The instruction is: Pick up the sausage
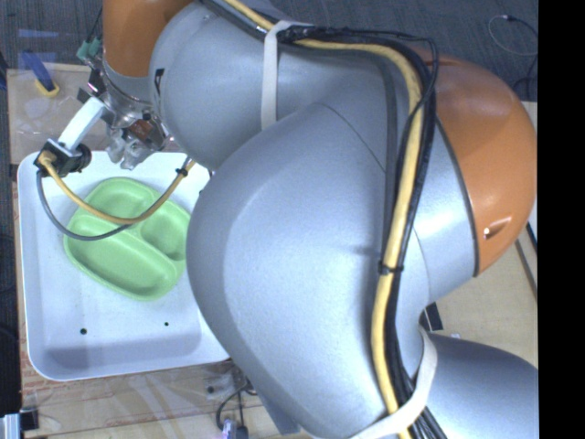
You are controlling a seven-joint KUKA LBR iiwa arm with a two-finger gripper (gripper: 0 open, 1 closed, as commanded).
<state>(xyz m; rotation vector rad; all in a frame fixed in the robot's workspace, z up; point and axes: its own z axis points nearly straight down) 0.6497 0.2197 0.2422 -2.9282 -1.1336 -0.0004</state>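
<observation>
My gripper [128, 144] hangs over the far edge of the left white bin [110, 346], just beyond the green plate. A small reddish-brown piece [146, 133], possibly the sausage, shows right at the gripper's end. It is too small and too shadowed to tell whether the gripper has hold of it. The grey arm with its orange band [137, 26] covers the right bin and most of the view.
A green divided plate [128, 240] lies in the left bin, with a yellow cable [101, 231] looping over it from a black fitting [64, 158]. A blue and yellow object [41, 73] lies on the wooden bench at far left.
</observation>
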